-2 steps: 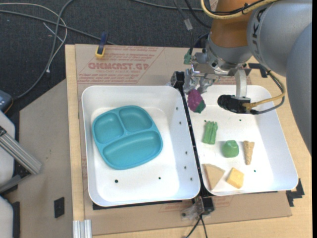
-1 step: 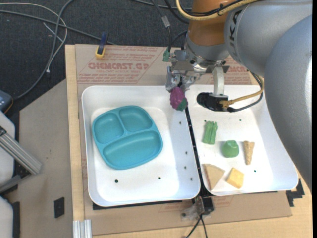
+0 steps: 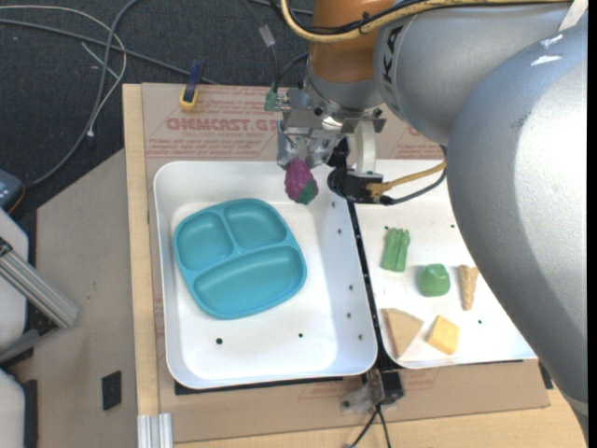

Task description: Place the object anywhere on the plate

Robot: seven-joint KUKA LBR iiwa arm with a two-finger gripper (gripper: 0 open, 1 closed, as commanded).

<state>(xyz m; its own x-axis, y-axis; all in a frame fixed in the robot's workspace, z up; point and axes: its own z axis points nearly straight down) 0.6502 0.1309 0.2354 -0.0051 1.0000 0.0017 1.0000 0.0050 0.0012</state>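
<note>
One purple toy (image 3: pixel 299 182) hangs pinched between the closed fingers of the gripper (image 3: pixel 300 160), which we see over the left bin's (image 3: pixel 187 362) far right corner, just beyond the teal plate (image 3: pixel 241 257). Five other toys sit in the right bin (image 3: pixel 504 348).

Smooth, faintly glossy teal plastic plate (image 3: pixel 241 257), glossy white plastic bin (image 3: pixel 177 334) around it, matt brown cardboard sheet (image 3: pixel 210 124) beneath, bumpy purple plastic-looking object (image 3: pixel 299 182) beyond the plate, satin grey arm (image 3: pixel 494 129) with shiny orange band (image 3: pixel 359 17)
</note>
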